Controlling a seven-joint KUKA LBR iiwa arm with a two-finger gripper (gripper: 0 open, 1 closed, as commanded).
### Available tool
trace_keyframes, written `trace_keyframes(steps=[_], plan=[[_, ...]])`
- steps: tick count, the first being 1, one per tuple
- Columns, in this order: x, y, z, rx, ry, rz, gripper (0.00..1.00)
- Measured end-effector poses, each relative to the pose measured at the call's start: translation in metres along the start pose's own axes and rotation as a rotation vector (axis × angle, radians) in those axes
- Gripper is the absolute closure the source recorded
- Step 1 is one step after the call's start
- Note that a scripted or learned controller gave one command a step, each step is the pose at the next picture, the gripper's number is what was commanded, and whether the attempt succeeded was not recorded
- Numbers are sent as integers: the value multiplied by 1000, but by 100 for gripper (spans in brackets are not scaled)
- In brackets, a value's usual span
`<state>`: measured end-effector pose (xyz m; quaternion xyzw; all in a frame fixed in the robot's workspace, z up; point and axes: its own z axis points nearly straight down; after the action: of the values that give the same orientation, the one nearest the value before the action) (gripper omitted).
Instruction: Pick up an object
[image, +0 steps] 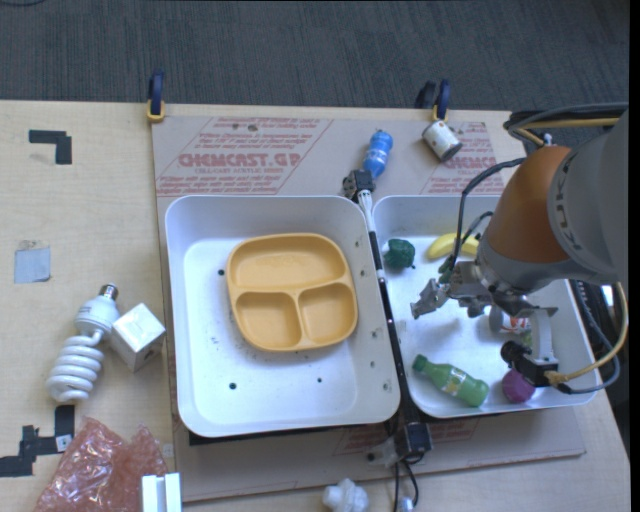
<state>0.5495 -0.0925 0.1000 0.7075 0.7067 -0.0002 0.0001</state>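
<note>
My gripper (431, 298) hangs over the middle of the right bin (570, 398), reaching in from the right and pointing left. Nothing shows between its tips. A green bottle (452, 380) lies on its side below it near the bin's front wall. Beside the bottle, at the right, sits a magenta object (517, 386). A dark green object (400, 253) and a yellow banana (449, 245) lie at the back of the bin, above the gripper. A small red and white item (515, 322) is partly hidden under the wrist.
The left bin (200, 380) holds a yellow divided plate (292, 290). Behind the bins lie a blue bottle (377, 153) and a small cylinder (440, 140). On the bench at the left are a spiral bulb (80, 352), a white cube (138, 332) and red mesh (95, 465).
</note>
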Motion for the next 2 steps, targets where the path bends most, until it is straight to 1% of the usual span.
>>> trace_keyframes(steps=[1,2], plan=[[0,74,-41,-1,-1,-4,0],[-10,98,7,0,-1,-4,0]])
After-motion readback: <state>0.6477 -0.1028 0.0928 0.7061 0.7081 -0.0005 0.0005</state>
